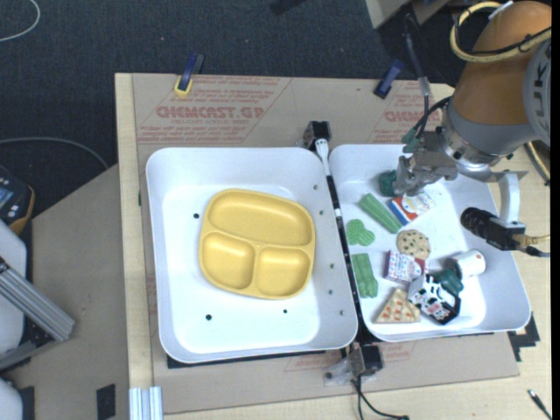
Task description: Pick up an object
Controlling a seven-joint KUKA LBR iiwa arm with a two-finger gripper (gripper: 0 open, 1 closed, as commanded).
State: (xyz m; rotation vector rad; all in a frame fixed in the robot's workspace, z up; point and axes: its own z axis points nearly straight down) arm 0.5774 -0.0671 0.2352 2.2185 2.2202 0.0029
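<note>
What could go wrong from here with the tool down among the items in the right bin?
1. The tool sits low at the far end of the right bin, where a dark green piece, a red, white and blue packet and a green strip crowd together, so it may nudge neighbours or catch two.
2. These items look small and flat, so a grasp could slip off.

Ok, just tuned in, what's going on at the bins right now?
The arm's gripper is down in the right bin, at its far end among a scatter of small toy food pieces, beside a dark green piece and a red, white and blue item. Nothing can be seen between its fingers. The left bin has a yellow divided tray lying in it.
</note>
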